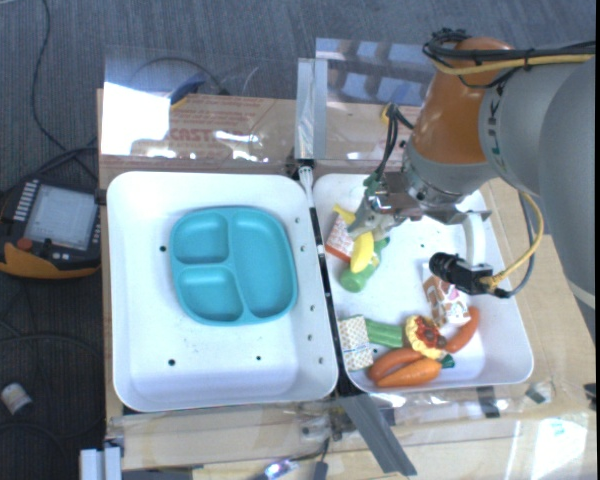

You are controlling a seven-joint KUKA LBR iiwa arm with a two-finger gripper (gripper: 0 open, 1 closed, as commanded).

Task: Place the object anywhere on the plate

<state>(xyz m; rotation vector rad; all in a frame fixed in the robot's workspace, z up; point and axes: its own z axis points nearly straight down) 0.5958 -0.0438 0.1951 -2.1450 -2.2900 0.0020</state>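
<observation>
A light blue divided plate (230,265) lies in the middle of the left white bin (140,368). My gripper (373,211) hangs low over the upper left part of the right bin (510,358). Directly below it sits a yellow toy piece with a green end (360,259); whether the gripper touches it cannot be made out. A small yellow bit (344,214) shows just left of the gripper.
Along the right bin's front lie an orange carrot (405,369), a red sausage-like toy (462,333), a green piece (384,333) and a small checked packet (353,341). A red-and-white packet (336,238) leans by the bin's left wall. Clear panels stand behind the bins.
</observation>
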